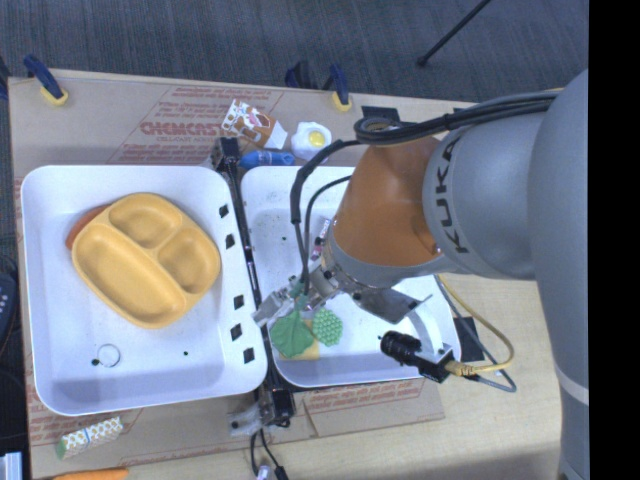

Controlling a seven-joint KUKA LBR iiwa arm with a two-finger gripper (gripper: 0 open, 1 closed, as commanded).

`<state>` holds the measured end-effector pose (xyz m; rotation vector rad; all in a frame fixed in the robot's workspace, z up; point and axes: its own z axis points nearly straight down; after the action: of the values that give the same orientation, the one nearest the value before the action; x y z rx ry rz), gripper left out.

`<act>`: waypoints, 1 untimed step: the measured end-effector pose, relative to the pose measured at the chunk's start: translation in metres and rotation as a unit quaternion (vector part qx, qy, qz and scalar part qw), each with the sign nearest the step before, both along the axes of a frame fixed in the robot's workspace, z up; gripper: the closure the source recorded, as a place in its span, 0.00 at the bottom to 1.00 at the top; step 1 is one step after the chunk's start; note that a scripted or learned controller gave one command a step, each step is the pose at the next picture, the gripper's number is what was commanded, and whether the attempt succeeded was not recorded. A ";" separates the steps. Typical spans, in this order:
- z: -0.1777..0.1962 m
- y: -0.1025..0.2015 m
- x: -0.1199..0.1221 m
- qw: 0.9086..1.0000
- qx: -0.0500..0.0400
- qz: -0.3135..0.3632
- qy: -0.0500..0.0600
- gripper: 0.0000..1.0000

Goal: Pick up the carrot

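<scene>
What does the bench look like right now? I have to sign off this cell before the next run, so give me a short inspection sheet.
Surface: cardboard-covered bench bearing the left bin and the right bin.
Job's things: carrot not identifiable; an orange edge shows under the yellow divided plate in the left bin.
Clutter: green leafy toy and green textured piece in the right bin; small packets beyond the bins.
Grippers: gripper low in the right bin, above the green toys; nothing seen held.
Cables: black cables along the arm; yellow cable at the right.
Surroundings: blue clamps on the bench edge, carpet floor.
</scene>
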<state>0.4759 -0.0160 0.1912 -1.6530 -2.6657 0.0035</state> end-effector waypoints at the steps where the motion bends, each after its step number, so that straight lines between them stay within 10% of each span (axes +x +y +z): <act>1: 0.072 -0.060 0.011 1.000 -0.001 0.025 -0.003 0.00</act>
<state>0.4864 -0.0756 0.2636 -1.5873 -2.7114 0.0015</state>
